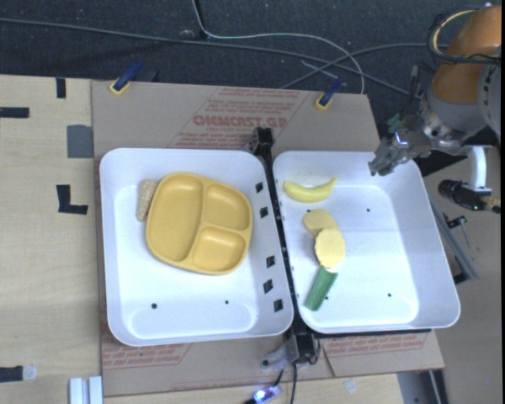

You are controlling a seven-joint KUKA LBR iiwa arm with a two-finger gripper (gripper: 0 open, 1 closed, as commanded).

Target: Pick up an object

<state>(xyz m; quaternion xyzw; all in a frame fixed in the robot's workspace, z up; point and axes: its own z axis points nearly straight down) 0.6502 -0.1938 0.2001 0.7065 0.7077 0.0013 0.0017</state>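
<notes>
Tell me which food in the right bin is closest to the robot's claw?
The banana. It lies at the bin's top, nearest the gripper; the green cucumber is farthest.

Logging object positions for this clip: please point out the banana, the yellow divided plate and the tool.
banana (309, 190), camera view, middle of its curved body.
yellow divided plate (199, 223), camera view, ridge between its compartments.
tool (380, 167), camera view, at its fingertips.

Lab: KUKA arm (463, 74), 2 bins (118, 225).
</notes>
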